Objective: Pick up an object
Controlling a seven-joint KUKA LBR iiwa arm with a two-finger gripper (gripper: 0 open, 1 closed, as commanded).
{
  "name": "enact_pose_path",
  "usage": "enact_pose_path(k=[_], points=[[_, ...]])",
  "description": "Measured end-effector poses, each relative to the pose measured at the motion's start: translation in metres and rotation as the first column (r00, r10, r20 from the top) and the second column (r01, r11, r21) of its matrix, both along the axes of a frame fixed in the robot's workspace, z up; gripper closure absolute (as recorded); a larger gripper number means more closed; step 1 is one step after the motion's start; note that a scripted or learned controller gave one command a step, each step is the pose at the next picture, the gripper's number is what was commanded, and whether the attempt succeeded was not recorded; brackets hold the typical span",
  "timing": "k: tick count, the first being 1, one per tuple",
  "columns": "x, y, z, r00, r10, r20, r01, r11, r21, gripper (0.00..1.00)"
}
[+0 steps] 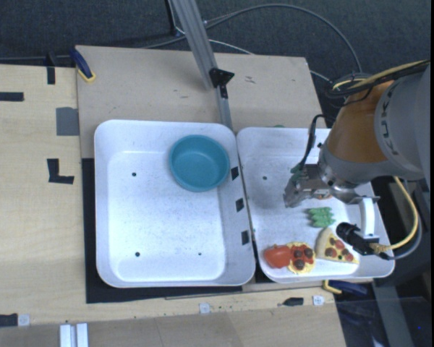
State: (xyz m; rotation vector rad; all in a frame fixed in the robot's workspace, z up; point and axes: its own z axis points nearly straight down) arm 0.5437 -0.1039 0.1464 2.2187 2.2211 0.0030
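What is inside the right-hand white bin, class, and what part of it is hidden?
The right bin holds a green toy, a pizza slice and a red-and-yellow toy. The gripper hangs over its middle; the arm covers its far right corner.

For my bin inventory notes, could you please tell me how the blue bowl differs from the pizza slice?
The blue bowl is round and one plain colour; the pizza slice is a wedge, pale with red spots. The bowl looks larger. The bowl sits in the left bin, the slice in the right bin. Both rest on a bin floor, untouched.

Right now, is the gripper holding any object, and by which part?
Nothing is visibly held: the gripper is above bare floor of the right white bin.
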Motion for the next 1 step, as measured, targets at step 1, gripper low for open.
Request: enact_pose_path(k=[1], points=[[0.0008,0.0002,0.0519,1.0,-0.001,0.001,0.001,1.0,0.0,1.0]])
